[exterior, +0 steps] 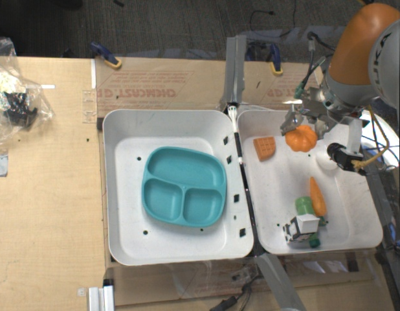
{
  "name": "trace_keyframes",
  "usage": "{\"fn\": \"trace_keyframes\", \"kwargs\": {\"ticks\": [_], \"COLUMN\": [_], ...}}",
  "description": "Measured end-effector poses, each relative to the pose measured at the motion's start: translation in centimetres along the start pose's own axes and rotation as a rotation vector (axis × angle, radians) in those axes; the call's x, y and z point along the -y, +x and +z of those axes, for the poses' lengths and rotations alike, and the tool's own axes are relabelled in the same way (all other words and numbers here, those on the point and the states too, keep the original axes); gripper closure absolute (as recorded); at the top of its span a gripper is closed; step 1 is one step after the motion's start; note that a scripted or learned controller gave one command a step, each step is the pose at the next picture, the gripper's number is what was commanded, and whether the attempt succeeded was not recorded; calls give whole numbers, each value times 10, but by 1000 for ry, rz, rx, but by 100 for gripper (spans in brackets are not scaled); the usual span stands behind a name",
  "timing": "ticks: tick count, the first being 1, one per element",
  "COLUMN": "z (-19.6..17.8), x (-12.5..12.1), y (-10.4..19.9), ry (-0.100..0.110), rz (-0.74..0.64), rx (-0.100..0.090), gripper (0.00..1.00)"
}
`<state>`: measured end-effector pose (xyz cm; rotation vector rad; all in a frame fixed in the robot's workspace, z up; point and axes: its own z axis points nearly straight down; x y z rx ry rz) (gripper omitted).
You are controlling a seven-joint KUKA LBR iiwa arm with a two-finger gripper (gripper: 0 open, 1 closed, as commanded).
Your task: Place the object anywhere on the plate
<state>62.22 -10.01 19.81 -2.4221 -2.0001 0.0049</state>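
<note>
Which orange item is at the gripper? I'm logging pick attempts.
The round orange fruit-like piece, right below the gripper at the right bin's far side. The orange waffle lies to its left; the carrot lies nearer the camera.

**Gripper over the right bin, plate in the left**

A teal plate (184,186) lay in the left bin (122,238). In the right bin (355,232), the gripper (302,125) was at the far side, with an orange object (301,138) between its fingers. A waffle (265,148) lay just left of it. A carrot (317,196) and a white toy (305,228) sat nearer.
</note>
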Motion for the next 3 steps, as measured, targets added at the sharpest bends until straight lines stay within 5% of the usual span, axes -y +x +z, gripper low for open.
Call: {"fn": "trace_keyframes", "kwargs": {"ticks": [1,2,3], "z": [7,7,7], "x": [29,79,79], "y": [79,174,173], "ry": [2,2,1], "rz": [-5,-180,-178], "rx": [-1,0,0], "gripper": [100,100,0]}}
